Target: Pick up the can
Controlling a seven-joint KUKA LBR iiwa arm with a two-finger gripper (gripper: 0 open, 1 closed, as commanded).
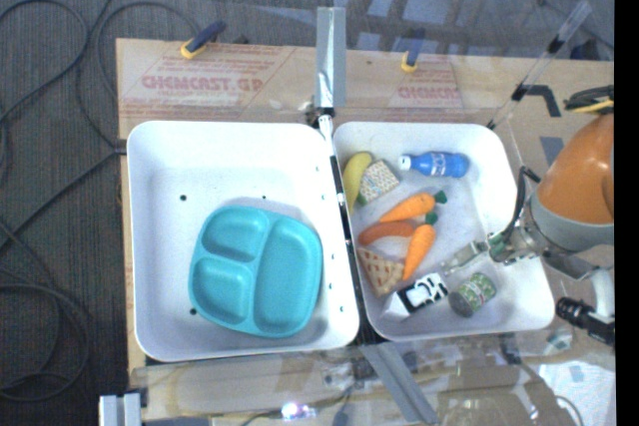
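The can (473,294) lies on its side at the right bin's (519,309) near edge, just right of a black-and-white toy (423,293). Just beyond the can hovers the hand (486,251); its state cannot be told. Carrots (411,226) lie farther back.

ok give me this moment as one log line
arm: at right bin's right edge | gripper: above can, nothing seen held | can: lying in right bin, front right | status: not picked

A turquoise plate (258,272) sits in a white bin (150,165); carrots (407,209) are orange, the bottle (436,165) blue, the can (472,294) greenish-grey.
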